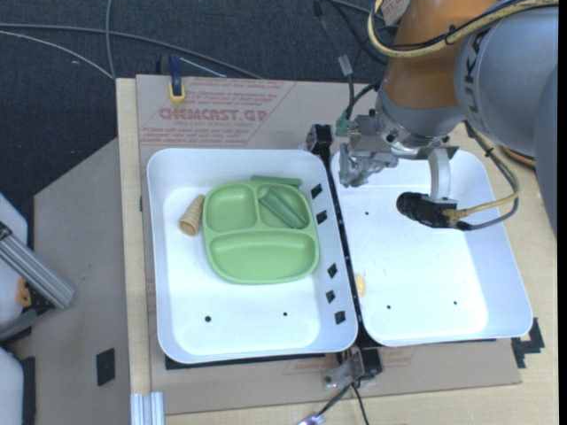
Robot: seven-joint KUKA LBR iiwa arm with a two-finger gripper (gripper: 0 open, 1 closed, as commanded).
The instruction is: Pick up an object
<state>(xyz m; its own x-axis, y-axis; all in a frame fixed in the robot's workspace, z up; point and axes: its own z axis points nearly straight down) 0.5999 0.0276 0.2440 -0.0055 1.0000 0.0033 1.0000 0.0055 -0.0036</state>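
In the left bin point(177, 317) lies a green divided plate point(257, 255). A dark green pickle-shaped piece point(285, 206) rests in its upper right compartment, and a flat green piece point(276, 181) pokes out behind the plate. A tan cone point(190, 215) lies just left of the plate. A small yellowish bit point(359, 283) sits at the left edge of the right bin point(443, 299). My gripper point(352, 173) hangs over the far left corner of the right bin, close to the divider between the bins, with nothing seen in it.
The grey arm with its orange band point(434, 42) covers the far right of the scene. A black fitting point(423, 208) with a yellow cable hangs from it over the right bin. Black clips point(332, 273) line the divider. A cardboard sheet point(213, 104) lies under both bins.
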